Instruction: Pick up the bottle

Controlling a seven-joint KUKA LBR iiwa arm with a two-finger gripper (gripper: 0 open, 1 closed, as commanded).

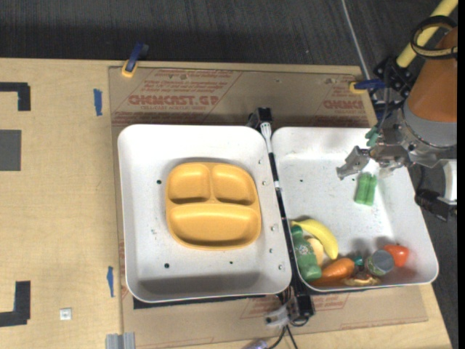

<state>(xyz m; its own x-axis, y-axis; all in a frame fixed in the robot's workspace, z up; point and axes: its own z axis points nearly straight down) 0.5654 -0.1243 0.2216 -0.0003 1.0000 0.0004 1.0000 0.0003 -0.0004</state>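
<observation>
A small translucent green bottle point(365, 188) hangs over the back part of the right bin point(320, 167). Its top is caught between the fingers of my gripper point(368, 165), which is shut on it. The gripper reaches in from the right edge, under the grey wrist and orange band. A second, darker green bottle point(307, 259) lies at the bin's front left, beside a banana point(322, 235).
Along the right bin's front wall lie a carrot-like orange piece point(338, 269), a grey round can point(379, 262) and a red tomato point(397, 254). The left bin point(138, 217) holds a yellow divided tray point(213, 203). A black clamp point(261, 116) sits between the bins at the back.
</observation>
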